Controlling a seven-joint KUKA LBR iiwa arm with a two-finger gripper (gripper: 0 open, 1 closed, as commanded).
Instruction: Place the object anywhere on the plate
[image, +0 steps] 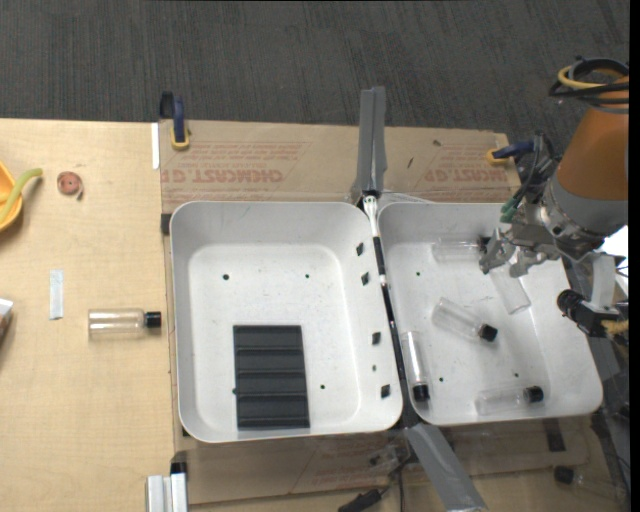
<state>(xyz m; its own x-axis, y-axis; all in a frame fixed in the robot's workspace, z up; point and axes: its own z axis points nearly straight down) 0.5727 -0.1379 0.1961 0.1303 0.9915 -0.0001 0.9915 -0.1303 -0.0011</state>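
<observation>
Wooden bench (80, 400), pale grain, with a brown cardboard sheet (270, 160) under both bins. Left bin (190, 300) shallow white plastic, rounded corners, speckled floor; holds the plate (270, 376), a black ribbed rectangle lying flat near the front wall. Right bin (570, 390) same make, touching the left along the divider. Grey arm (590, 150) with orange band over the right bin's back right corner. Gripper (513, 262) above the bin floor; jaw state cannot tell. Clear plastic bottle (514, 292) hanging tilted just under the gripper; grip unclear. Four more clear bottles in the right bin: black-capped ones at centre (463, 323), by the divider (412, 365), front right (508, 400); one at back (455, 250). Another capped bottle (122, 320) on the bench, left.
</observation>
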